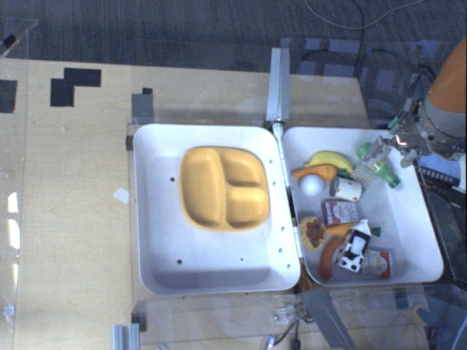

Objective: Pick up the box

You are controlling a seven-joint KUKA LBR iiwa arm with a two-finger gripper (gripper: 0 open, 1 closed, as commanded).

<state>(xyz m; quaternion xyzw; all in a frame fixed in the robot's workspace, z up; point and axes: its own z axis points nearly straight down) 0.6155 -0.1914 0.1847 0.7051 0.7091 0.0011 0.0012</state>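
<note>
Nearest the lens, along the bottom edge, metal brackets (292, 316) and the pale wooden counter (73, 217). Two white bins sit on it side by side, touching at a central divider. Left bin (157, 268) carries a yellow compartment tray (222, 187), three sections, lying flat, roughly centred.

Right bin (416, 224) is cluttered. Box (340, 211): small, maroon/purple, lying about mid-bin, white patch on its face, print too blurred to read. Just beside it on the camera side, a black-and-white cow-pattern carton (354, 250) with dark cap, tilted, resting against a red-and-green packet (376, 263); label unreadable. Orange-red sausage shape (329, 257) at the front left of that bin, red strawberry-like piece (312, 231) next to it. White ball (311, 185), carrot (315, 172), banana (330, 159) toward the far side. Small can (346, 187) lying on its side near the box. Green bottle (381, 168) at far right.

No brand legible anywhere.

Arm (446, 104) enters from the right, orange band visible, wrist over the bin's far-right corner. End effector (382, 152) sits above the green bottle, well apart from the box; finger spacing cannot be told at this blur.
</note>
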